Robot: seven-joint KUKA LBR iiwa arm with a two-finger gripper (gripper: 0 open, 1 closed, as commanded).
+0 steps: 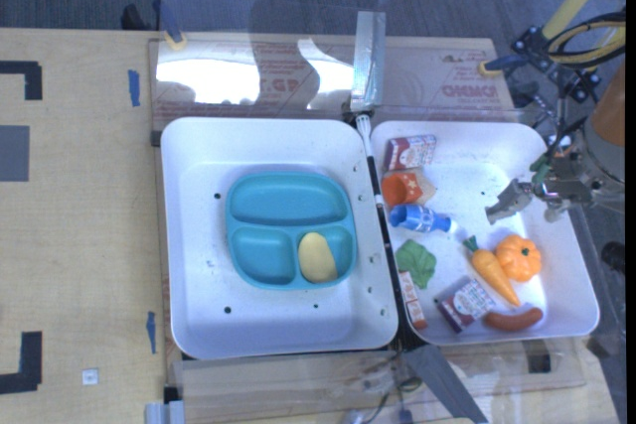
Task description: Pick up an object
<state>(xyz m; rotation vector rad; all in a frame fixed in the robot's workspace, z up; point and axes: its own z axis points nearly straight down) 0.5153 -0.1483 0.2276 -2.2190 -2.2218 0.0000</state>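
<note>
Tool (509, 202) low over right bin (477, 142), at its 3 o'clock side; fingers parted, nothing between them. Just below, at 5 o'clock from the tool: orange pumpkin (519, 256) touching carrot (492, 274). Sausage (513, 318) near bin's 5 o'clock corner. Left bin (199, 213) holds blue tray (288, 225) with yellow lemon (317, 256).

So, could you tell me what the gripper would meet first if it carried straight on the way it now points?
The gripper points toward the view's left, so the blue bottle looks first in line, past bare bin floor. Its height above the bin is unclear, so it might pass over.
</note>
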